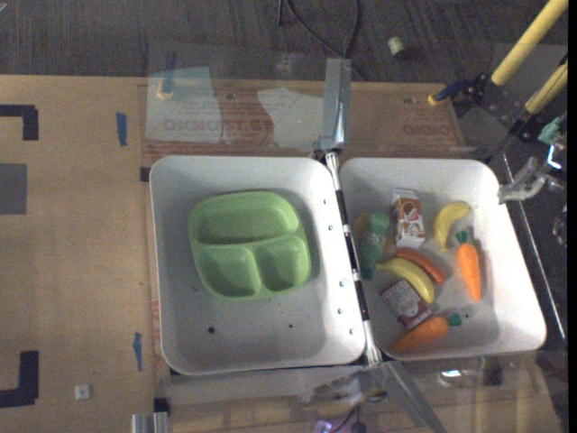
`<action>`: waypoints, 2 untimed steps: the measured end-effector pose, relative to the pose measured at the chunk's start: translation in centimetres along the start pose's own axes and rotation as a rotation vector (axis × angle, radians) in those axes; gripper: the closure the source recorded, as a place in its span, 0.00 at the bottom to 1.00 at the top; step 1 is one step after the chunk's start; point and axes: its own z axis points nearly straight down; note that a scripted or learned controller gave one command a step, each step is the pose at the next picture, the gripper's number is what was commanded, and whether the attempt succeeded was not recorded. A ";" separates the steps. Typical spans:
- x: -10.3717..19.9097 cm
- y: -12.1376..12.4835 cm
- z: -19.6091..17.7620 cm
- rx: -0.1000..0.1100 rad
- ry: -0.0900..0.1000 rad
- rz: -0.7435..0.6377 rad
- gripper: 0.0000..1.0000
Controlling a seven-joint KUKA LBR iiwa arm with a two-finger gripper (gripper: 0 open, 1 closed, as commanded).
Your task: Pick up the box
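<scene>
Two small boxes lie in the right white bin [518,327]. One is a white and orange-red carton [407,216] near the bin's back, flat on its side between a green toy [372,234] and a yellow banana [450,220]. The other is a smaller red and white box [405,302] toward the front, tucked against a second banana [408,275] and an orange carrot [424,332].
The right bin also holds a carrot [469,270] and an orange-red piece [424,263] beside the bananas. A green divided plate [250,244] sits in the left bin [171,332]. Yellow-handled clamps [527,39] and metal fittings [527,184] stand off the right bin's far corner.
</scene>
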 end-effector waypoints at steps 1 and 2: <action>0.2 0.0 -1.0 -0.001 -0.001 -0.004 1.00; 4.1 6.4 -10.9 0.001 0.000 0.091 1.00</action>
